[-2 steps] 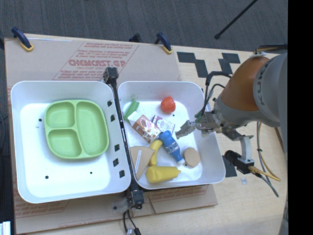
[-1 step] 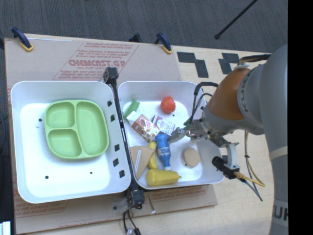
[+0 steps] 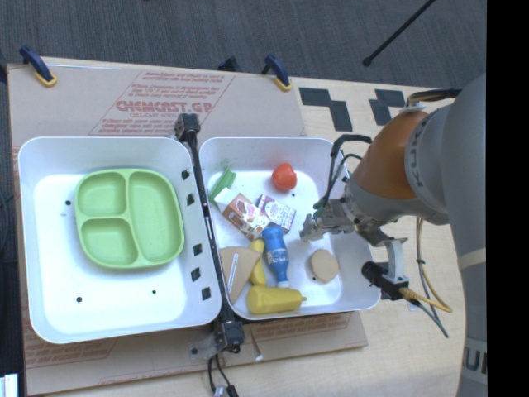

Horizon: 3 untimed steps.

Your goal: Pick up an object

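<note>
The right bin (image 3: 347,300) holds several small objects. A red tomato-like ball (image 3: 283,176) lies at the back, and a green piece (image 3: 221,184) sits near the left wall. Two printed packets (image 3: 246,215) (image 3: 277,212) lie in the middle. A blue bottle (image 3: 276,257) lies over a yellow piece (image 3: 273,300), with a tan wedge (image 3: 235,270) to their left. A beige round piece (image 3: 323,265) rests near the front right. My gripper (image 3: 317,225) hangs low inside this bin, just above and behind the beige piece and right of the packets. Nothing shows in its grasp.
The left bin (image 3: 33,304) carries a green divided plate (image 3: 130,217). A black hinge strip (image 3: 201,222) runs between the bins. The grey arm with its orange band (image 3: 395,168) covers the right bin's right wall. Cables (image 3: 430,292) trail off to the right.
</note>
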### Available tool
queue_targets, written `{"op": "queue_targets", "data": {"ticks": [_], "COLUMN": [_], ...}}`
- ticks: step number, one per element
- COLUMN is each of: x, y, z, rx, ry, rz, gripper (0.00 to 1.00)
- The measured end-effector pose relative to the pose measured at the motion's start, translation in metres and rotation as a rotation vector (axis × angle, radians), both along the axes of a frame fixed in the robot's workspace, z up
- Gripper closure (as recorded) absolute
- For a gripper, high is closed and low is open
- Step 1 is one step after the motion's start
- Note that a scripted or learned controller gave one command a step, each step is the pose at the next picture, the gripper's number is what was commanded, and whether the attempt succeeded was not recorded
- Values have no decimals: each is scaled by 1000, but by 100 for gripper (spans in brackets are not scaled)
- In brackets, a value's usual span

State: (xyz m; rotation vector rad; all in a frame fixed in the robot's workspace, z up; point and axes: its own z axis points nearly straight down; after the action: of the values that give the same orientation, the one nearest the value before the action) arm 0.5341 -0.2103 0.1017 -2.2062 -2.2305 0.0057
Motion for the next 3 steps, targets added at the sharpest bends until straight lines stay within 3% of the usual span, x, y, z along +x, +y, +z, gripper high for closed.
{"op": "queue_targets", "data": {"ticks": [1, 2, 3], "x": [0, 0, 32], "y": [0, 0, -1], "z": [0, 10, 127], "rx": [-1, 0, -1], "ry": [0, 2, -7], "rz": [1, 4, -5], "gripper": [0, 100, 100]}}
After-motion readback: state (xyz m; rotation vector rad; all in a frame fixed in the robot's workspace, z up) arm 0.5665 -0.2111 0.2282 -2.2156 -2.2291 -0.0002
